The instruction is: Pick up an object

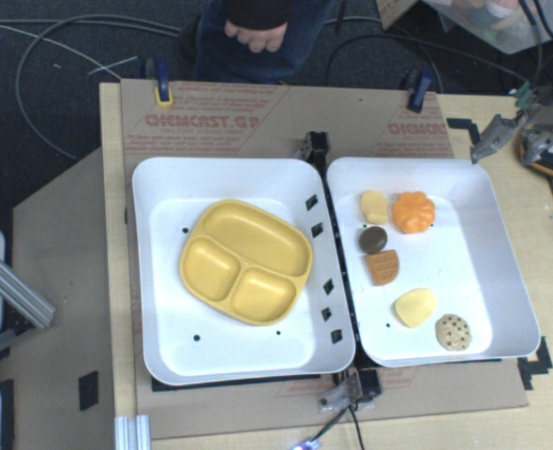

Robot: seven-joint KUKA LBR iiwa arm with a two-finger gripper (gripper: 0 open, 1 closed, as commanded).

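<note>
The table was seen to carry two white bins. The left bin, farthest from the jaws, was taken up by a yellow divided plate. The right bin, just below and inward of the jaws, held six small food pieces. What appeared to be the jaws was seen at that bin's far right corner, above its rim; whether they were open or closed could not be told, and nothing was seen held. An orange pumpkin-shaped piece lay nearest the jaws and was judged the likeliest target: rounded, ribbed, matte, with a pale block just beside it. A descent centred on it was judged best, with closure across its ribs on the sides left clear of the block, so that neighbours would not be nudged.
</note>
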